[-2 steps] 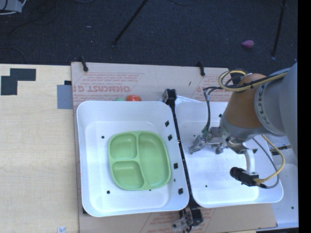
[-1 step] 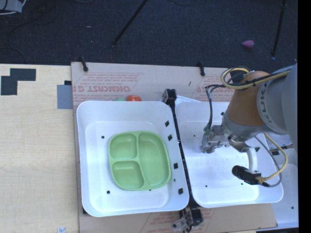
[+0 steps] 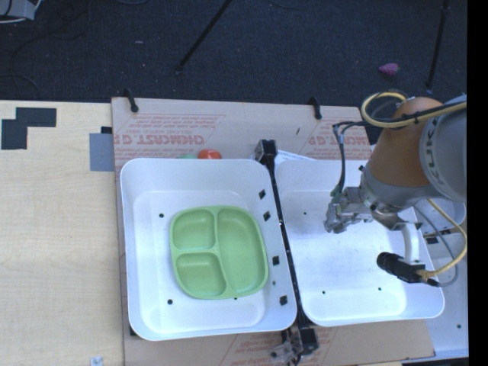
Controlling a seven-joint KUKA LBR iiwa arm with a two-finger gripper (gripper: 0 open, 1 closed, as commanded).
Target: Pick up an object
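A light green divided plate (image 3: 219, 251) with three compartments lies flat in the left white bin (image 3: 145, 204). My gripper (image 3: 338, 221) hangs low over the upper middle of the right white bin (image 3: 366, 311), well to the right of the plate and apart from it. The grey arm with its orange band (image 3: 408, 147) comes in from the right above it. Nothing shows under or against the gripper.
A small orange-red object (image 3: 209, 155) and a bit of green (image 3: 187, 156) lie behind the left bin's far rim. A black divider (image 3: 278, 235) runs between the bins. A black plug on a yellow cable (image 3: 404, 268) hangs over the right bin's right side.
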